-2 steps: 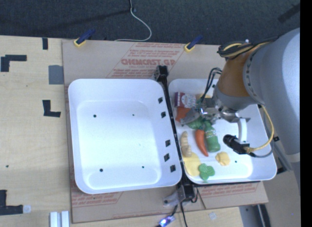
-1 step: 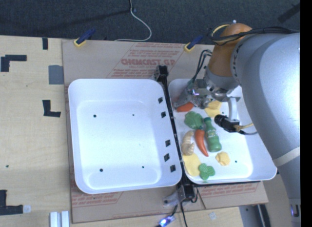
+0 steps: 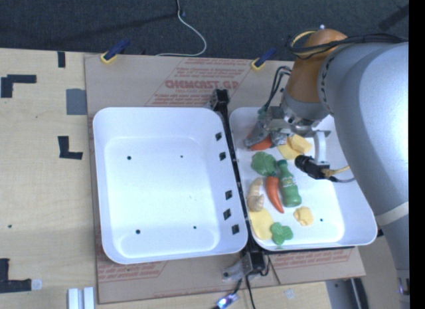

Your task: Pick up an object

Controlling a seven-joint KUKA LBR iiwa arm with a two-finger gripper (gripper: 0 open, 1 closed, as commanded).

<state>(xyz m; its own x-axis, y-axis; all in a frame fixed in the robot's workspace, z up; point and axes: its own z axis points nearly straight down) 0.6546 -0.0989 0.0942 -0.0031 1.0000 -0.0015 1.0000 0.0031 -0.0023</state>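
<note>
Several small plastic play-food pieces lie in the right-hand shallow white bin, and the one nearest your two-finger gripper is a small orange-red tapered piece at the bin's far left corner, just under the fingertips. Whether the gripper is spread or closed you cannot tell from this angle, and nothing shows between the fingers, so count nothing as held. Judge that piece as light, stiff and smooth-skinned, likely to squirt out of a pinch near its tip; take it across the thicker middle. Its long axis runs roughly left to right in the view, tilted slightly, though which end is the narrow one is hard to read. The left-hand shallow white bin sits alongside.
</note>
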